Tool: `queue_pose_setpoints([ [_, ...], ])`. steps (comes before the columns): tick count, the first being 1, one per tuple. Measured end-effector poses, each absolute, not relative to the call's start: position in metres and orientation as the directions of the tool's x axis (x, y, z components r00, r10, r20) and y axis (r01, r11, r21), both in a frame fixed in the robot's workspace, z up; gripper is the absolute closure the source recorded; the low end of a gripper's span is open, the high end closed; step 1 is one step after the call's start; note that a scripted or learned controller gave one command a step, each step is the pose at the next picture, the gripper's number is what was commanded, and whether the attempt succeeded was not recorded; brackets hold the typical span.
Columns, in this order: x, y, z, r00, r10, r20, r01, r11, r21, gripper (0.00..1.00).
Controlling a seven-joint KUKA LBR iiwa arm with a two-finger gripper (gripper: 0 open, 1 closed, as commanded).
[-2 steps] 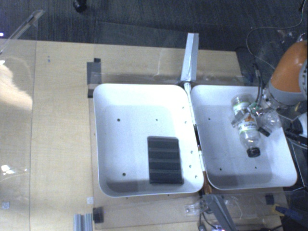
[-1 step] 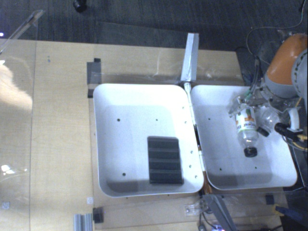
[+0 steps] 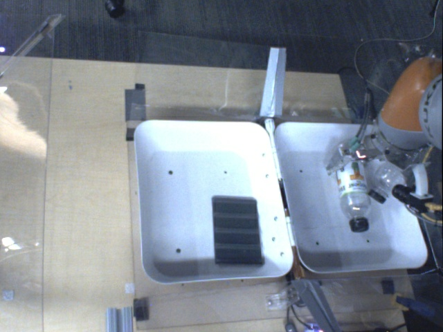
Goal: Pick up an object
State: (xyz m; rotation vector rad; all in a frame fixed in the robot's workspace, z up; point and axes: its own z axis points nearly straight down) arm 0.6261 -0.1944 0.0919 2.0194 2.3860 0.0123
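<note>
Arm cut off by right edge. Gripper covers the clear bottle's upper end; label print too small to read.

both bins white: left bin, right bin. black ribbed block in the left one, pattern of parallel ridges across it. clear plastic bottle in the right one, dark cap, white label with an orange band and a bit of green. arm grey with an orange band. bench top pale wood tone. floor behind it dark grey, finely textured.
</note>
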Motion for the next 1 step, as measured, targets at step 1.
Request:
queue_pose_setpoints([
  [1,0.6293,-0.1923,0.1055,-0.171,0.985,-0.009,0.985,0.171,0.025,1.00],
])
